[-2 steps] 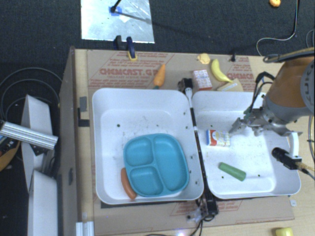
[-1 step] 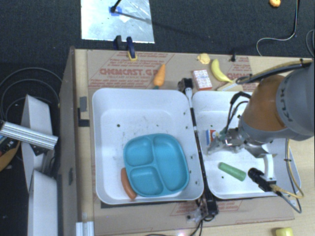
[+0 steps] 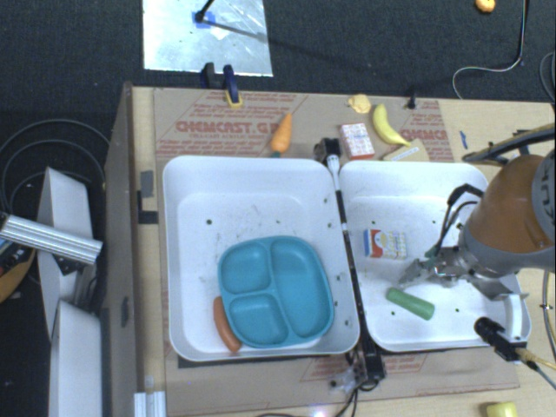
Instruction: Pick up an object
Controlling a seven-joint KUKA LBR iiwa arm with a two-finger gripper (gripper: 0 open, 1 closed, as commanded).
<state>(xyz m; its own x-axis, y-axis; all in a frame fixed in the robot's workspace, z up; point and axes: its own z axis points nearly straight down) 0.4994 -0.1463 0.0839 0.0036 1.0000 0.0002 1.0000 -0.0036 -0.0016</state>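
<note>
Arm (image 3: 521, 215): grey with an orange band, it reached in from the right and hung over the right part of the right bin.
Gripper (image 3: 417, 272): it sat low inside the right bin, its metal tip pointing left, just above and right of the green object.
Fingers: whether they were spread or pressed together could not be told; nothing showed between them.
Right bin (image 3: 408, 176): a shallow white bin holding the green object and the small carton.
Green object (image 3: 410, 303): a short green cylinder lying tilted on the bin floor near the front, just below the gripper tip; whether the two touched could not be told.
Small carton (image 3: 385, 243): a white pack with red and blue print, lying flat toward the left middle of the right bin, left of the gripper and apart from it.
Left bin (image 3: 252, 176): a white bin beside the right one, holding the blue tray and the sausage.
Blue tray (image 3: 275, 290): a divided plate with three compartments, in the near half of the left bin.
Sausage (image 3: 226, 324): an orange-brown piece touching the tray's near-left edge.
Bench behind the bins: a carrot (image 3: 281, 134), a banana (image 3: 387, 127) and a small box (image 3: 357, 141) lay on the cardboard.
</note>
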